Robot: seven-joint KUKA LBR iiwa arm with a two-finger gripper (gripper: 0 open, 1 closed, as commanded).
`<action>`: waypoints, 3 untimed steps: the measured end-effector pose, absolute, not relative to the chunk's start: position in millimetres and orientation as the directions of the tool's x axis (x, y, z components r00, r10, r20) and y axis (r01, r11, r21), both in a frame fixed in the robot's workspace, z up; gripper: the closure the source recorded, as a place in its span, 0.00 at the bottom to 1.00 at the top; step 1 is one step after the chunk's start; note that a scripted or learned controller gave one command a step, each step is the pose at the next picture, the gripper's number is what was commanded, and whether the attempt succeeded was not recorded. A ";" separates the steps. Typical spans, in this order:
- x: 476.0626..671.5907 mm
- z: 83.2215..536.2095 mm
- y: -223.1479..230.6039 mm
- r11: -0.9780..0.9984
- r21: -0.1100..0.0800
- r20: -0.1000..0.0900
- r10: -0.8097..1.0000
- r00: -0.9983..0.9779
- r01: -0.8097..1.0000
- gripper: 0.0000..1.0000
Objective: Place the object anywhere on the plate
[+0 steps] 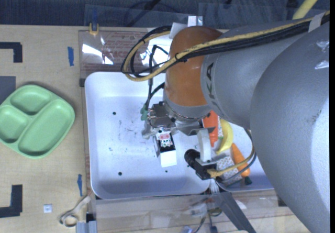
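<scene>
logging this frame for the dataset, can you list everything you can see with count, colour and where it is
divided plate: 1, light green, three compartments, on the wooden bench left of the bin
bin: 1, white, shallow, centre of view
banana: 1, yellow, in the bin's right part, partly hidden by the arm
carrot-like object: 1, orange, right of the banana, near the bin's lower right corner
orange-red object: 1, beside the banana, too hidden to name
blue tape marks: 2, on the bench by the bin's left edge
cables: a bundle, yellow and black, looping above the bin
arm: 1, grey with an orange band, entering from the right
gripper: 1, over the bin's middle
</scene>
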State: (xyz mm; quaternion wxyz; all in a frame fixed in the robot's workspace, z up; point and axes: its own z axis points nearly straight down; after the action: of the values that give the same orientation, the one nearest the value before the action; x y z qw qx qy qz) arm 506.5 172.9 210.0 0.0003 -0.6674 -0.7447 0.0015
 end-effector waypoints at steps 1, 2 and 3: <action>506.5 210.2 172.9 0.109 -0.003 -0.001 0.994 -0.109 0.994 0.00; 506.5 210.2 172.9 0.109 -0.003 -0.001 0.994 -0.109 0.994 0.00; 554.2 88.6 210.8 0.084 0.009 0.002 0.996 -0.084 0.996 0.00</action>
State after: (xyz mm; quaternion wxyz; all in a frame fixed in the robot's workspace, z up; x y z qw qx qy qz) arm 554.2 210.8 88.6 -0.0023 -0.6766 -0.7363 -0.0040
